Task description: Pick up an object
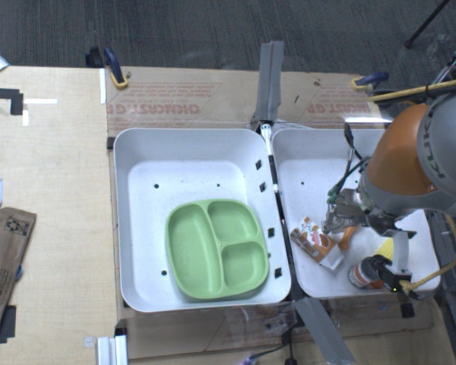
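Observation:
In the right bin [311, 158] lie a small snack packet [315, 242] with red and white print, an orange piece [347, 236] just right of it, a yellow object [385, 248] and a dark round can-like item [363, 274] near the front. My gripper [340, 220] hangs low over this bin, its tip just above and right of the packet, next to the orange piece. The grey arm with its orange band [399, 158] covers the bin's right side. Nothing is visibly held.
The left bin [129, 204] holds a green divided plate [216, 248] with three compartments, in its front half. A grey divider post [270, 82] stands between the bins at the back. Cardboard lies behind both bins, and cables trail at the right.

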`<state>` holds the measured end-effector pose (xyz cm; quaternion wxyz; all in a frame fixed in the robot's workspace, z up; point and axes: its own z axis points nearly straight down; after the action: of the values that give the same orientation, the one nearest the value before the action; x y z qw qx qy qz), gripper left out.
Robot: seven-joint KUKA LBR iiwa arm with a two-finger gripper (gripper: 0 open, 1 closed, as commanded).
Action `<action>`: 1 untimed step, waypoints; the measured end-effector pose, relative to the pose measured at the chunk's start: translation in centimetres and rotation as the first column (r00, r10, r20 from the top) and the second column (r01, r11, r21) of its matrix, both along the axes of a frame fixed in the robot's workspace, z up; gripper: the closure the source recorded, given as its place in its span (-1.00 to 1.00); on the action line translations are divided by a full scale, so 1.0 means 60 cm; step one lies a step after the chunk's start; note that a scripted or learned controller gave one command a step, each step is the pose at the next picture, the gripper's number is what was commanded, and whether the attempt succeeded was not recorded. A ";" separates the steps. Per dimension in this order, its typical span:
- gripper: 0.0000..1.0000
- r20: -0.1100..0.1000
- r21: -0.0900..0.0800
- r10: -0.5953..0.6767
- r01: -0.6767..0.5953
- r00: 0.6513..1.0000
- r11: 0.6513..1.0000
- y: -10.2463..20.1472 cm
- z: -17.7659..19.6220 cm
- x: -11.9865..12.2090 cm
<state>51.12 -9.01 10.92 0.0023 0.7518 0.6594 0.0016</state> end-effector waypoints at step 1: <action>-1.00 -0.007 0.001 -0.039 0.039 0.999 0.999 -0.114 0.018 -0.037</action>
<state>48.87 -15.85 12.00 -0.0001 0.7647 0.6444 -0.0007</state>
